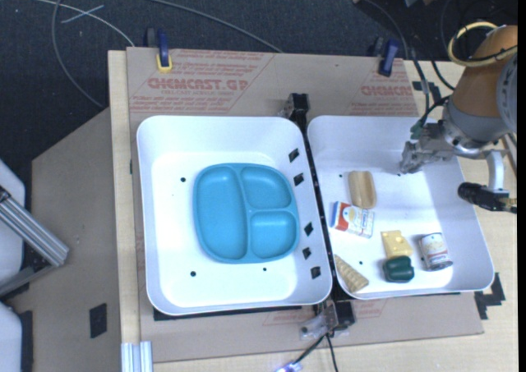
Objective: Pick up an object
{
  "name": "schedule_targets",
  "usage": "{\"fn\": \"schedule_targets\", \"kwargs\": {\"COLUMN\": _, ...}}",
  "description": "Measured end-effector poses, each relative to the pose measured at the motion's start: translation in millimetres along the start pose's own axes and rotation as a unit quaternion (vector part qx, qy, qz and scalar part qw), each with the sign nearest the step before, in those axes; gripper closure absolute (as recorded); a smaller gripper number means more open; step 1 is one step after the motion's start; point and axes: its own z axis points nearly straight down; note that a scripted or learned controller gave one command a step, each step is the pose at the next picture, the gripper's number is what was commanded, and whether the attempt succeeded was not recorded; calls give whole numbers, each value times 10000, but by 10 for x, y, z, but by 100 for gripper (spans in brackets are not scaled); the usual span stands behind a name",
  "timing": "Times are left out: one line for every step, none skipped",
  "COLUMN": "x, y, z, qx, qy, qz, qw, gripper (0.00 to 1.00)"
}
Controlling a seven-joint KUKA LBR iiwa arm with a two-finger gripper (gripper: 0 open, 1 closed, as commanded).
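Note:
Several small objects lie in the right bin: a tan bread-like piece, a small red, white and blue carton, a yellow block, a dark green piece, a small can and a tan wedge. My gripper hangs over the bin's upper right part, above and right of the bread-like piece and apart from every object. I see nothing between its tips.
A blue divided plate lies in the left bin. Black clips line the shared wall between the bins. The arm comes in over the right bin's far right corner. Cables trail across the dark floor behind the bench.

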Motion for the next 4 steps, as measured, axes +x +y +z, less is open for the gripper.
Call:
{"fn": "schedule_targets", "kwargs": {"x": 3, "y": -64, "z": -610, "qx": -14, "qy": -6, "qz": 15, "qw": 10000, "gripper": 100}}
{"fn": "schedule_targets", "kwargs": {"x": 0, "y": -54, "z": -1052, "qx": -21, "qy": -8, "qz": 9, "qw": 10000, "gripper": 100}}
{"fn": "schedule_targets", "kwargs": {"x": -74, "y": -51, "z": -1684, "qx": -35, "qy": -16, "qz": 9, "qw": 10000, "gripper": 100}}
{"fn": "schedule_targets", "kwargs": {"x": -75, "y": -41, "z": -1913, "qx": -16, "qy": -6, "qz": 8, "qw": 10000, "gripper": 100}}
